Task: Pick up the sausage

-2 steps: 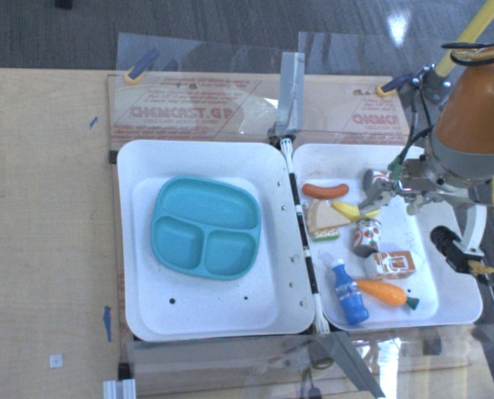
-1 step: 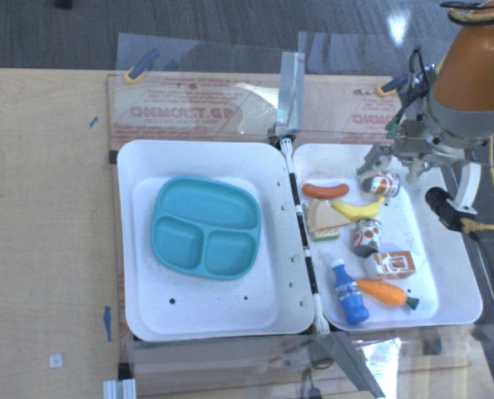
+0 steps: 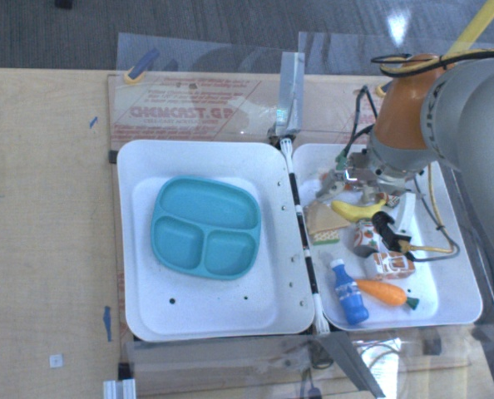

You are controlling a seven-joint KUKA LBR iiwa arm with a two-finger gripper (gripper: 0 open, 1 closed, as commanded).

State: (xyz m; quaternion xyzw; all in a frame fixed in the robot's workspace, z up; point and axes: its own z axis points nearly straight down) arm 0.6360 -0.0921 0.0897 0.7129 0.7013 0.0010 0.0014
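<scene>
Bins: two shallow white bins side by side, the left bin (image 3: 139, 248) and the right bin (image 3: 455, 293).
Plate: one teal plate (image 3: 205, 227) with three compartments, lying flat at the centre of the left bin.
Arm: one grey arm (image 3: 471, 115) with an orange band, entering from 2 o'clock and bent down over the right bin.
Gripper: the gripper (image 3: 362, 183) is set low at 12 o'clock of the right bin, just above the banana; its opening cannot be told from this view.
Sausage: a small reddish-brown piece (image 3: 363, 238) near the centre of the right bin is possibly the sausage; it lies on the bin floor, apart from the gripper.
Banana: one yellow banana (image 3: 357, 211), at 11 o'clock of the right bin.
Bottle: one blue bottle (image 3: 348, 292) with a white cap, at 7 o'clock.
Carrot: one orange carrot (image 3: 385, 293), at 6 o'clock, just beside the bottle.
Carton: one red-and-white carton (image 3: 392, 264), above the carrot; its print is too small to be read.
Writing: "CHEMCAST GP" is printed in pale red on one clear sheet (image 3: 180, 110) at 12 o'clock of the left bin.
</scene>
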